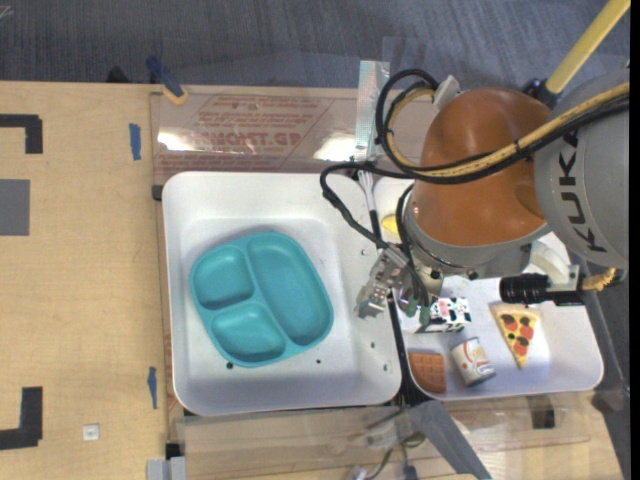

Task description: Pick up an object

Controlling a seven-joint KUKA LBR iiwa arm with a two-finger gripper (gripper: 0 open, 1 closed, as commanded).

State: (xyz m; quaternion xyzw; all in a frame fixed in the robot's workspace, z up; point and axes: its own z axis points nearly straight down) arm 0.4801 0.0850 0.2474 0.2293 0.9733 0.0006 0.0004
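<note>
Hovering at the seam between two white bins, end effector (385, 290) low over the left bin's (180, 268) right margin.

Cannot tell how the end effector stands (metal parts blurred together, nothing seen between them). Teal divided plate (262, 297) filling the left bin's middle, with bare white floor toward the right rim. Crowded in the right bin (585, 373): small can (471, 360), pizza slice toy (518, 333), waffle (428, 371) near the front edge, black-and-white cow toy (447, 312) just beside the end effector.
</note>
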